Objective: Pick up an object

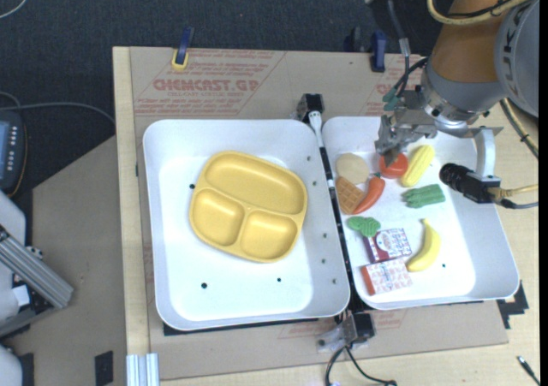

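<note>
Probably a lab: clamped bench point(214, 76), cables point(360, 367)

Bright even overhead light; soft shadows, mild glare on white bins point(163, 204); slightly soft focus.

A flat bench point(137, 204) topped with a brown board printed in red lettering carries two shallow white bins side by side, their inner rims touching along a dark seam. The left bin point(171, 282) sits near the board's middle and the right bin point(492, 264) reaches toward the board's right edge. A yellow-and-blue clamp point(181, 52) grips the board's far edge at the left, and a blue clamp point(377, 49) grips the same edge further right. A small black fixture point(309, 105) rests on the board at the far end of the seam between the bins, and another point(360, 324) at its near end.
</note>
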You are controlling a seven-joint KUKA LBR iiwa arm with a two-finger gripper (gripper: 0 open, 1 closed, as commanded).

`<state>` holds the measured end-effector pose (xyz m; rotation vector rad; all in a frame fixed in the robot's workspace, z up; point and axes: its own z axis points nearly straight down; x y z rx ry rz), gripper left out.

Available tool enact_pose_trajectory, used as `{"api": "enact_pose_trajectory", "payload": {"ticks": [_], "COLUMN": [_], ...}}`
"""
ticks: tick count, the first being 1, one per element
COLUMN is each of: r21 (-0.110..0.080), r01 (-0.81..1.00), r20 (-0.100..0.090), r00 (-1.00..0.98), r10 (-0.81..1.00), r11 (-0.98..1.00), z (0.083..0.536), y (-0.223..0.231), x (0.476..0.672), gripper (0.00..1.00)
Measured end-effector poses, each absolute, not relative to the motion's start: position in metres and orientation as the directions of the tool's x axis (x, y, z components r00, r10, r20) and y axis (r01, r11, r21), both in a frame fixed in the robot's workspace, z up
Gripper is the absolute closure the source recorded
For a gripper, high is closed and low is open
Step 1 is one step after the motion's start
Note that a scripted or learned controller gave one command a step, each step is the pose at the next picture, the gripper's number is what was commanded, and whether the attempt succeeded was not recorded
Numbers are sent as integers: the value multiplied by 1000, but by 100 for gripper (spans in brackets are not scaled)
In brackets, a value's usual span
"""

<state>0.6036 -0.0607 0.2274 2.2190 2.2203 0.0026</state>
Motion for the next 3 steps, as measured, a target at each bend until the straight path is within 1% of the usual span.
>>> {"api": "enact_pose_trajectory", "payload": {"ticks": [1, 2, 3], "r21": [4, -2, 4], "r01": [1000, 1000, 1000], "r20": [-1, 0, -1], "r00": [0, 0, -2], "r10": [1000, 1000, 1000], "r11": [0, 0, 2], "z": [228, 217, 234], "y": [-70, -68, -58], "x": [617, 612, 619], "gripper": [100, 100, 100]}}
